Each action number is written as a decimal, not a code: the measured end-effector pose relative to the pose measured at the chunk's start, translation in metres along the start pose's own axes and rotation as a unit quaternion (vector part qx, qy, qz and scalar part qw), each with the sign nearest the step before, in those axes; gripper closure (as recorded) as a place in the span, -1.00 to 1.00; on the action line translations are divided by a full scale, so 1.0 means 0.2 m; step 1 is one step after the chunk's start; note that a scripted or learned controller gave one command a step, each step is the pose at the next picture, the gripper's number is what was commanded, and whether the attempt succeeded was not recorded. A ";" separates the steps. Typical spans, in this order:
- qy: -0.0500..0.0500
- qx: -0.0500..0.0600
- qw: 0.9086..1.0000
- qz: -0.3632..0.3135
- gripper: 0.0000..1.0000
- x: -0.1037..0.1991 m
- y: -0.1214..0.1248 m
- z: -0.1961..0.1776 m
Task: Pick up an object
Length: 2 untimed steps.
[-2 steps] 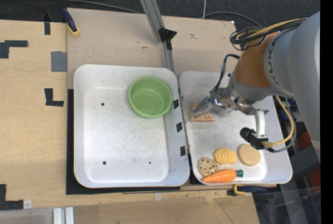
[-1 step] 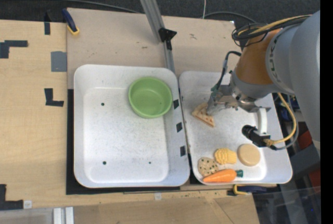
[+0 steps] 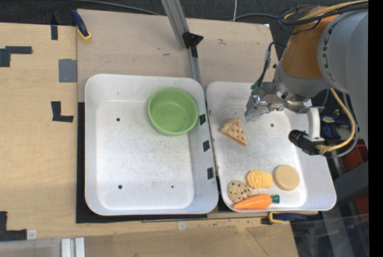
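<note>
A round green plastic bowl (image 3: 173,111) sat in the left white bin (image 3: 102,130). In the right white bin (image 3: 311,190), a tan wedge-shaped toy pizza slice (image 3: 234,131) lay just left of and below the gripper (image 3: 256,110), apart from it. Whether the jaws were parted could not be told.

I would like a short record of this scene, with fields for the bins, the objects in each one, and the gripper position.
left bin: holds a green bowl near its upper right corner
right bin: holds a pizza slice toy, a yellow corn piece, a round tan disc, a cookie and a carrot
gripper: over the right bin, just up and right of the pizza slice toy
object held: none visible
</note>
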<state>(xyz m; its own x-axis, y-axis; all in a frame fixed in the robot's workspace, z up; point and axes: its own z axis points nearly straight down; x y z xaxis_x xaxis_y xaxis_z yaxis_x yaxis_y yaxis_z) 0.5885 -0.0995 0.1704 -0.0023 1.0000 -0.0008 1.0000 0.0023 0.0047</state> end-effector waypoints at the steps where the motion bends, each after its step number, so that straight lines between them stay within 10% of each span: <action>1: 0.000 -0.001 1.000 0.000 1.00 0.03 0.02 -0.31; 2: 0.001 0.002 1.000 0.001 1.00 0.03 0.02 -0.36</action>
<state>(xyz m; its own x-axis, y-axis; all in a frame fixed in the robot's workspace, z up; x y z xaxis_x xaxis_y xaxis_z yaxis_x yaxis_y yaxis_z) 0.5923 -0.0935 0.2420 -0.0012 1.0000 0.0003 1.0000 0.0012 0.0002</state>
